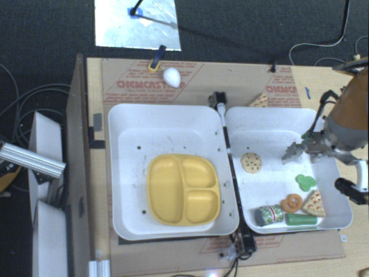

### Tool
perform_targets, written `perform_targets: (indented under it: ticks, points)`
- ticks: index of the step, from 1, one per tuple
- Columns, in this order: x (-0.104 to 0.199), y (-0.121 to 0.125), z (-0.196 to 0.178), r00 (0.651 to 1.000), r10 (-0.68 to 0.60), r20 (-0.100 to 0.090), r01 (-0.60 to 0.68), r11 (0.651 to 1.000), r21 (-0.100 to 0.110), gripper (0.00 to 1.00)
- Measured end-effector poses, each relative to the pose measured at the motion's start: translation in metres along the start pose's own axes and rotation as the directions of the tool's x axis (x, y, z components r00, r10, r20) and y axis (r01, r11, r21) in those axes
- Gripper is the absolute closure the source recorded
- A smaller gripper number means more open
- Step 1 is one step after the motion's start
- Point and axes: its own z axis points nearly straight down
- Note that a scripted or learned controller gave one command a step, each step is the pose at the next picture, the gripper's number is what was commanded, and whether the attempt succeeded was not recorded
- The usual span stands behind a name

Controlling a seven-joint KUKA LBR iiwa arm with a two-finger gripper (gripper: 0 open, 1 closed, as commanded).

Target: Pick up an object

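The counter (190, 77) carries two white bins side by side. The left bin (130, 149) holds a yellow divided plate (183, 188). The right bin (271, 133) holds the graspable items. The arm (349, 117) enters from the right, and its tool (292, 152) hangs over the upper middle of the right bin; whether it is wide or narrow cannot be told, and nothing is seen in it. The nearest item is the cookie (251, 163), lying just left of and slightly below the tool tip, round, with no long axis. The green toy (305, 182), pizza slice (314, 203), pretzel (292, 202) and can (270, 214) cluster along the near wall, farther off.
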Motion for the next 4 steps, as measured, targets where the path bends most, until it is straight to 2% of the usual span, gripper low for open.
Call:
perform_targets:
  ticks: [1, 2, 3, 4]
  points:
    - [-0.019, 0.013, 0.051, 1.000, 0.007, 0.001, -0.007, 1.000, 0.003, 0.00]
    - [-0.018, 0.014, 0.038, 1.000, 0.002, 0.002, -0.002, 1.000, -0.001, 1.00]
    - [-0.018, 0.015, 0.027, 1.000, -0.001, 0.003, 0.001, 1.000, -0.003, 1.00]
    - [0.018, 0.015, -0.035, 1.000, 0.001, 0.000, -0.001, 1.000, -0.002, 1.00]
